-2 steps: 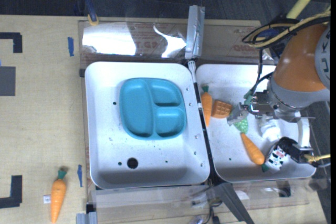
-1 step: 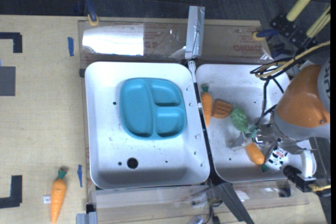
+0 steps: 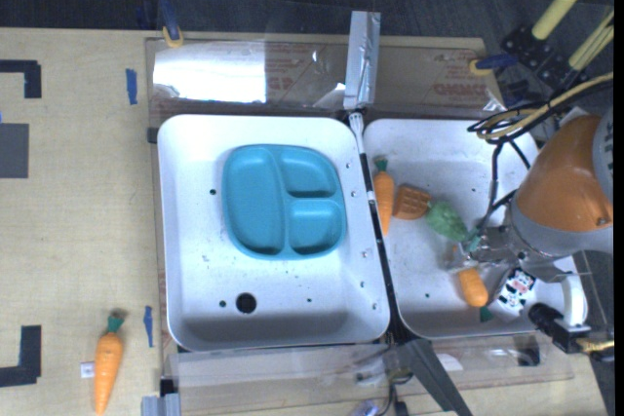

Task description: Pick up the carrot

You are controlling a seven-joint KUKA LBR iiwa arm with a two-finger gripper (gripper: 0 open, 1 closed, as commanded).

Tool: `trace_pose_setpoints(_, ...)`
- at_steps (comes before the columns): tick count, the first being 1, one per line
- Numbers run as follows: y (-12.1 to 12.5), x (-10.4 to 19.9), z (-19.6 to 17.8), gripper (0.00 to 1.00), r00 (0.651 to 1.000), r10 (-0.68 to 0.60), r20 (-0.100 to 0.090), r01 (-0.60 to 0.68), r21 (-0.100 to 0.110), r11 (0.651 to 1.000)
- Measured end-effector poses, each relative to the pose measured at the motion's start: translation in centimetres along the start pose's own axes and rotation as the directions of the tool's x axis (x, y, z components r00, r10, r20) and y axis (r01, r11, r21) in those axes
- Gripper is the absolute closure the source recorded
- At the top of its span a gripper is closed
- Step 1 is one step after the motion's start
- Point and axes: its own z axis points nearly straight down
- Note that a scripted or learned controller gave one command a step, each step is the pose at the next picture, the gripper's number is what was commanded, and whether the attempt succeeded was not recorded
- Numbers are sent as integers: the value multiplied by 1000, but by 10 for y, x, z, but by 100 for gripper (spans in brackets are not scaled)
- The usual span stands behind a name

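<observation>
The orange plastic carrot with a green leafy top [image 3: 383,196] lies lengthwise in the right white bin [image 3: 429,302], pressed against that bin's left wall, its green end pointing to the far side. Touching its right flank is a ridged orange toy piece [image 3: 410,203], and just right of that sits a crumpled green leafy toy [image 3: 447,220]. Nearer and further right, a small stubby orange piece [image 3: 473,287] rests on the bin floor, right under the tool [image 3: 480,256] of the grey arm with its orange band [image 3: 565,195].

The tool hangs low over the right side of that bin, well apart from the carrot; whether it is wide or narrow I cannot tell, since wrist and cables hide it.

The chief risk, as I judge it, is a grasp on the wrong thing: the stubby orange piece lies closest and has the same colour. A second risk is the carrot's place against the wall, which leaves little room on that side, so a descent could strike the rim or push the carrot away. The ridged piece alongside could be caught up too.

Another orange carrot [image 3: 107,360] lies on the table [image 3: 68,209], left of the left white bin [image 3: 195,307] holding a blue divided tray [image 3: 285,200], well out of the way.
</observation>
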Motion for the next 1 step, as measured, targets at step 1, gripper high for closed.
trace_pose_setpoints(1, 92, 62, -117, 100, 997, -83, -2, 83, 3, 997)
